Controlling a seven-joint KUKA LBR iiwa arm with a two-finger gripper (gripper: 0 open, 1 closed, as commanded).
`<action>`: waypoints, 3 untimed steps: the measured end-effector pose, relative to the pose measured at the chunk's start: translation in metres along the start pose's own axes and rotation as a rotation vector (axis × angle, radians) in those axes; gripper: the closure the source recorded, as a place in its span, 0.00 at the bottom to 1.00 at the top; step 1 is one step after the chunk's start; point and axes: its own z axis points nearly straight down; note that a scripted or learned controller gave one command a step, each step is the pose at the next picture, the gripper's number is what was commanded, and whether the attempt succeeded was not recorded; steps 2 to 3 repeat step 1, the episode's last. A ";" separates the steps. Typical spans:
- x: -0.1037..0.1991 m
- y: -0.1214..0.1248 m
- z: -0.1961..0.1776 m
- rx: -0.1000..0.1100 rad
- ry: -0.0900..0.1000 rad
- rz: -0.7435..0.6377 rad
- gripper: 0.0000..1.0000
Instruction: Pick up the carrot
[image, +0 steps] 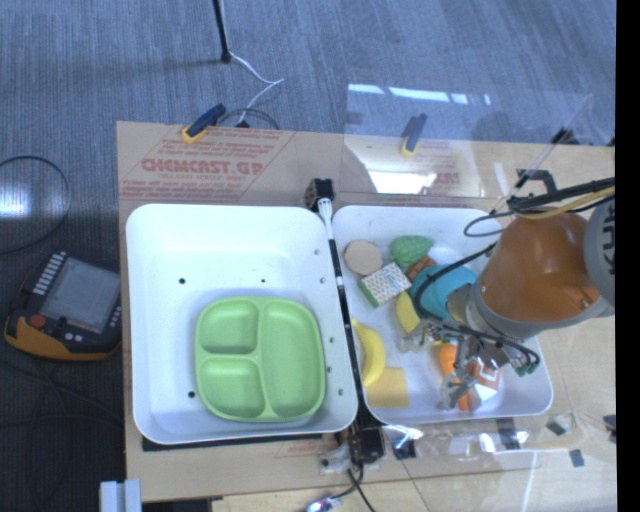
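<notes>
Low, gripper (462, 372) sits in right bin (520, 405) over orange carrot (447, 357); finger state unclear, cannot tell. Green plate (260, 358) in left bin (160, 260).

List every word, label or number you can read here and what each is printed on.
"CHEMCAST GP", red print, last letters uncertain, on the brown board behind the left bin.
Handheld pendant screen: too small to read.
Patterned block in the right bin: print illegible.
</notes>
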 end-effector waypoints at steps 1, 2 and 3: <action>-0.011 0.025 0.000 0.012 -0.003 0.543 0.00; -0.011 0.025 0.000 0.012 -0.003 0.543 0.00; -0.011 0.025 0.000 0.012 -0.003 0.543 0.00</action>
